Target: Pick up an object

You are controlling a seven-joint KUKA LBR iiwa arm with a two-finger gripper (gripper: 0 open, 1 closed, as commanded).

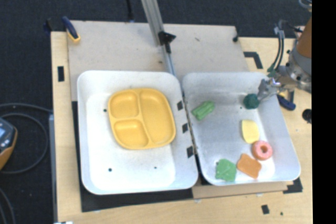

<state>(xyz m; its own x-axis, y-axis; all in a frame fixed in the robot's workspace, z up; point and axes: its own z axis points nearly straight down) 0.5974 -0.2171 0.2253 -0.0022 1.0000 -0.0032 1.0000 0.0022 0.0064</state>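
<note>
**A:** White bins first: the left bin (94,176) carries a yellow divided plate (142,117), and the right bin (286,128) carries the small pieces. Both sit on the table (121,44).

**B:** And the arm?

**A:** It reaches in at the right bin's far right corner, with the gripper (261,93) just above a dark green round toy (251,101). Whether the gripper is apart or together, I cannot tell; it is too small and blurred there.

**B:** So that green toy is the likely target?

**A:** I judge so. Other candidates: a green block (202,109) near the divider, a green piece (226,170), an orange piece (249,166), a yellow piece (250,130) and a pink doughnut (262,150) along the near right side.

**B:** Risks?

**A:** The toy lies close to the bin wall, so a finger could catch the rim, or the round shape could roll and squirt free on closing.
</note>
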